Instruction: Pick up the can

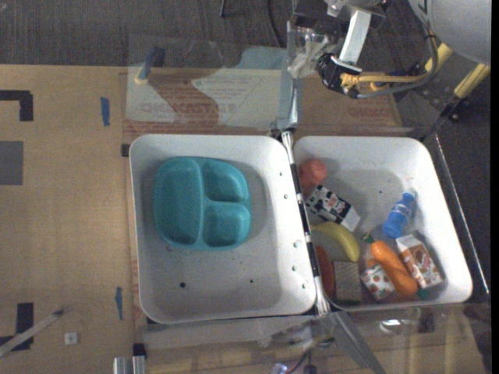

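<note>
The end effector [306, 53] is hanging above the table [70, 209], past the far rims of the bins and near the seam between them. That is well apart from everything in them, so it is holding nothing. Whether it is wide or narrow I cannot tell, as glare and cables are blurring it.

The can [325, 269], as I am judging it, is the dark red cylinder lying on its side against the left wall of the right bin [366, 158], near the front corner. The banana [337, 238] is lying just beside its far end. Being wedged along the wall is probably making a grasp awkward, since one side is leaving little room.

Counting: two bins are sitting side by side. The left bin [148, 287] is carrying one teal plate [201, 202]. The right one is holding one can, one banana, one carrot [392, 267], one blue bottle [398, 216], one red round fruit [313, 171] and three small cartons [331, 203], all crowding toward the front and the left wall.
</note>
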